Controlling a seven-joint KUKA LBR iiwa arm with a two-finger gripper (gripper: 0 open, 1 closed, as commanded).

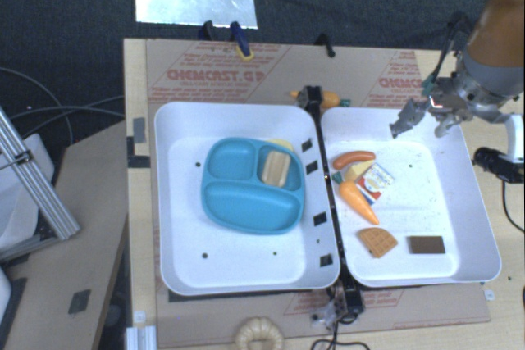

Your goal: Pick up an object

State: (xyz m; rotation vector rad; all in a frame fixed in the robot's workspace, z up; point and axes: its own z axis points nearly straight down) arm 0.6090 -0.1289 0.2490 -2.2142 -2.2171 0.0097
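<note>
My gripper [426, 123] hangs open over the far right part of the right bin [459, 201], with nothing between its fingers. Below and left of it, in that bin, lie a sausage [353, 159], a yellow wedge [358, 170], an orange carrot [358, 202] and a small red-and-white packet [374, 179]. Nearer the front lie a brown waffle piece [377, 241] and a dark brown chocolate bar [426, 245]. The left bin [176, 201] holds a blue divided plate [253, 184] with a tan slice of bread [276, 169] in its upper right compartment.
A black clamp strip [323, 176] runs between the two bins. A yellow object [329, 100] sits just behind the bins' joint. A doughnut-shaped ring [258, 334] lies on the bench front. A metal frame [33, 184] stands to the left.
</note>
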